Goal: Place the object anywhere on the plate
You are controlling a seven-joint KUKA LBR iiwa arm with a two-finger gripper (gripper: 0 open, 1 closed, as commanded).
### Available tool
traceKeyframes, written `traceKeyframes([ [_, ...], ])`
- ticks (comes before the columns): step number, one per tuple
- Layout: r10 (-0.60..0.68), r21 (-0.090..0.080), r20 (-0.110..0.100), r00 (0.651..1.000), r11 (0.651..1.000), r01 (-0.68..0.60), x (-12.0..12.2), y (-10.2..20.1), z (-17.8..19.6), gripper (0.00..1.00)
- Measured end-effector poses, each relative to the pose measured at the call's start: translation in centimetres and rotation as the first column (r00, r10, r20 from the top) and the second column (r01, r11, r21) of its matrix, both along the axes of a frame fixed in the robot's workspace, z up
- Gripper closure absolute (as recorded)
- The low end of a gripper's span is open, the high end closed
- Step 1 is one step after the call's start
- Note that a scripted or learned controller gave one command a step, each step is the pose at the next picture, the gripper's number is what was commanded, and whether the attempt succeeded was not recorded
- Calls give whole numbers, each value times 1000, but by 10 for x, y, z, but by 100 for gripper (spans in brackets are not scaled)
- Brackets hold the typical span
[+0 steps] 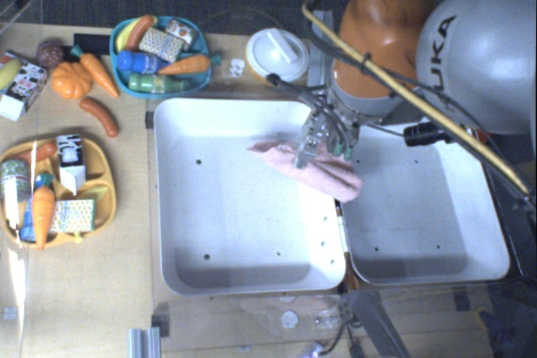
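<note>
Light wooden bench, dark carpet behind; two shallow white bins side by side, toy food in dishes to the left.

Pink cloth [315, 168] lifted and draped across the seam between left bin [210, 264] and right bin [453, 256], pinched at its upper edge by the gripper [323, 140], jaws closed on the fabric. Loose end hanging toward the right bin, probably from the off-centre pinch. No obvious plate in either bin; nearest candidates the blue dish [138, 88] and yellow dish [105, 180], both well left of the cloth. Target uncertain.
</note>
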State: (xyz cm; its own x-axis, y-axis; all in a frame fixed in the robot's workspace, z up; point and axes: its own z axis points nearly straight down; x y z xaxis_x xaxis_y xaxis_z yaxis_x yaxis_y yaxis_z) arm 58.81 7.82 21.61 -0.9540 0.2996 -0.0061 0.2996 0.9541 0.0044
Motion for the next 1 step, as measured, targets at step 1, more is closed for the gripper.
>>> traceKeyframes([
  [1,299,-1,1,954,954,-299,18,49,7,100],
])
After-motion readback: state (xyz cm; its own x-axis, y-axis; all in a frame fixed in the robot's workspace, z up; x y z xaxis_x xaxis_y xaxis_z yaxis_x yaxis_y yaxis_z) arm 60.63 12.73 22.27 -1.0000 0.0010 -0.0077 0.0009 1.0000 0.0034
